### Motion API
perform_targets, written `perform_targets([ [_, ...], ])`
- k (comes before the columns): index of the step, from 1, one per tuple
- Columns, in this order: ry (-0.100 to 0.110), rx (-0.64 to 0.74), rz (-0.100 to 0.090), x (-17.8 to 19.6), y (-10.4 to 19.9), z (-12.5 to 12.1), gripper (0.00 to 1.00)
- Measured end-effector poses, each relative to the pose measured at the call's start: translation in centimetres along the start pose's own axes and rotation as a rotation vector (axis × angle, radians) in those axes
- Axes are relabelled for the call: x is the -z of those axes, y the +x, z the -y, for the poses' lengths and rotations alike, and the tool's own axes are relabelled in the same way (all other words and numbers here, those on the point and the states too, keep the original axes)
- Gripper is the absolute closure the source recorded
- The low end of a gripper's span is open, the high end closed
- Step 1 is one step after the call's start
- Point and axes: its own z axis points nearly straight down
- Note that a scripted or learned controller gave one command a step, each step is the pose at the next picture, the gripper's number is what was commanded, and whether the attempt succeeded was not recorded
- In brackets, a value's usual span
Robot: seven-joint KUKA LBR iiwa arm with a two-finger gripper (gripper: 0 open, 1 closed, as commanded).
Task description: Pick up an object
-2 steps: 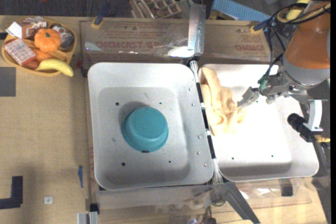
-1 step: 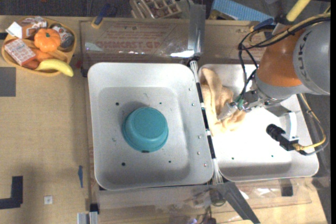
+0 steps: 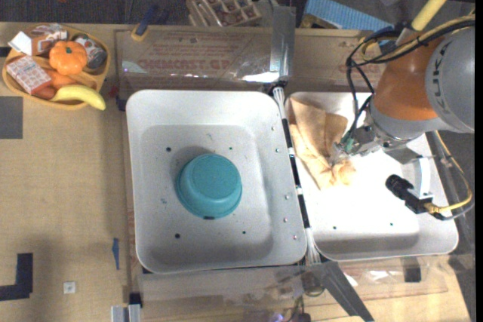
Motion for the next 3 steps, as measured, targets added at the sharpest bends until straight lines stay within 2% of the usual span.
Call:
perform_targets([
  [1,0.000,0.000,0.000,-0.01,-0.03,0.02,0.00],
  [2,-0.002,-0.003,0.002,0.96,-0.25,-0.01,1.00],
  [3,-0.003,-0.003,0.002,0.98,-0.26,-0.01,0.00],
])
